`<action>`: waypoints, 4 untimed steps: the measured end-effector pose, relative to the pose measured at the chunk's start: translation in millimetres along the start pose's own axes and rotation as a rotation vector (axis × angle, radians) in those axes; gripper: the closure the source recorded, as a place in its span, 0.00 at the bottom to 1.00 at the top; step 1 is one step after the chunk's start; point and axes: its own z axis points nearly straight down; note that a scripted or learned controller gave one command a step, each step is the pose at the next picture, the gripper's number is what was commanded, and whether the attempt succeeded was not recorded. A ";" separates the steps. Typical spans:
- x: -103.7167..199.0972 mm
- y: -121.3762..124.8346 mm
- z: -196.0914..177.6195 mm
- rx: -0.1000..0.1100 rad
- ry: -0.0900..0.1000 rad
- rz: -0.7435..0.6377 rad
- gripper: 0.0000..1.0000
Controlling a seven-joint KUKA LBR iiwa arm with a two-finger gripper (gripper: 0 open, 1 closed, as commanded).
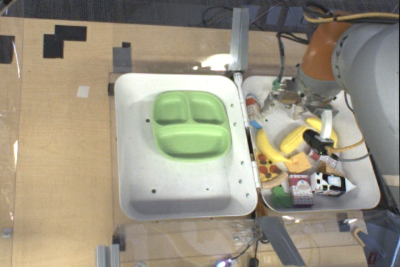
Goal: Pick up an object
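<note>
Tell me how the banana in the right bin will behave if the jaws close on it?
The banana looks smooth and curved, so it may slip or swivel in a pinch. It is probably a light toy. It lies crowded against the pizza slice, so a push would likely shift its neighbours.

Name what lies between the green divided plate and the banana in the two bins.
In the camera view, between green plate and banana: bare bin floor, then the two bins' adjoining rims.

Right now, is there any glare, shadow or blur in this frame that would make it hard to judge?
Camera view: a bright glare spot on the bench just behind the left bin; soft shadow along that bin's near wall; the green tray is sharp and evenly lit; the gripper and the small items around the banana look cluttered and soft.
</note>
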 end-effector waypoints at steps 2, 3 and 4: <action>-27.1 -55.4 -1.9 -0.005 0.001 -0.110 0.00; -24.4 -52.5 -14.3 -0.012 0.004 -0.112 1.00; -24.4 -52.6 -14.3 -0.011 0.004 -0.112 0.00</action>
